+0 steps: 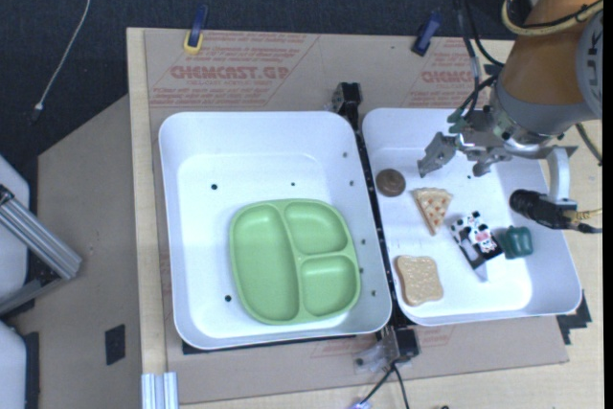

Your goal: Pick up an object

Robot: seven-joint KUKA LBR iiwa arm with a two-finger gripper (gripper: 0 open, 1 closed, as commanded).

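Hanging over the upper part of the right bin, the gripper has its fingers spread apart with nothing between them. Below it, on the bin floor, lie a brown disc, a pizza slice, a toast slice, a black-and-white cow toy and, at its right, a teal block. Left bin: a green divided plate in its lower half.
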